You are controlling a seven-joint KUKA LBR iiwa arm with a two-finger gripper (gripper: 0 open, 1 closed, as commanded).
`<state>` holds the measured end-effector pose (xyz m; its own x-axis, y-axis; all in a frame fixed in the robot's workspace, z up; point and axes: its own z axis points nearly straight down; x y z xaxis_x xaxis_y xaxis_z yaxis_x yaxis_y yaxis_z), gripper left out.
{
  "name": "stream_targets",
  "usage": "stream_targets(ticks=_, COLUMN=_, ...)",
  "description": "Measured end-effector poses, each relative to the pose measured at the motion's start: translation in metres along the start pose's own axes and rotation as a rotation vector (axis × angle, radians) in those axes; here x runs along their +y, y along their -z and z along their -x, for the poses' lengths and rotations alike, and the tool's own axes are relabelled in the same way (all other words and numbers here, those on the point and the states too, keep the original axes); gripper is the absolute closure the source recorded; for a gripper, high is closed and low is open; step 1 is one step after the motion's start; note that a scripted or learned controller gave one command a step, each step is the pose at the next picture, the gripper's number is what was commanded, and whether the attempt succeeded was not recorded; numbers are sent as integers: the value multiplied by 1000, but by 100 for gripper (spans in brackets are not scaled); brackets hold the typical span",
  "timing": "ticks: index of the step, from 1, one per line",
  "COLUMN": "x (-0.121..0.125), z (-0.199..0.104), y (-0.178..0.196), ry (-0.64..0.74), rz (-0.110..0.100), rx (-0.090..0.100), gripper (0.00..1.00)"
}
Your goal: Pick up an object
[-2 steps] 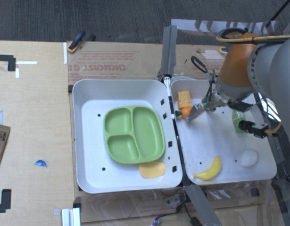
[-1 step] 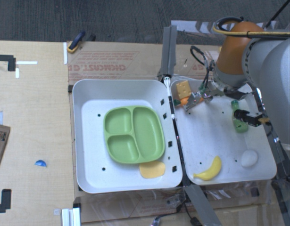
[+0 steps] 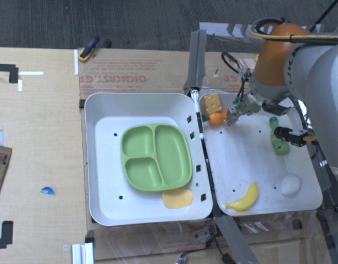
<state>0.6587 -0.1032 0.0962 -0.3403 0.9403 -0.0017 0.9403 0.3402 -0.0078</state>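
Two white bins (image 3: 97,164) sit side by side on the bench. Gripper (image 3: 234,113) hangs low at the right bin's far corner, finger state indeterminate. Orange piece (image 3: 216,118) lies just beside it, cheese block (image 3: 212,102) just beyond, probably the target since nearest.

The end effector (image 3: 233,114) hovers at the right bin's (image 3: 251,164) far left corner, beside an orange piece (image 3: 216,117) and a yellow block (image 3: 212,102). A banana (image 3: 243,198), white egg (image 3: 290,185) and green bottle (image 3: 278,139) share that bin; a green tray (image 3: 156,157) sits in the left bin (image 3: 103,164).
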Motion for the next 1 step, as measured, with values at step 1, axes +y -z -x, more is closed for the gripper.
stream_targets(ticks=1, x=-15, z=43, y=55, ry=97, rz=7, rx=0, gripper=100)
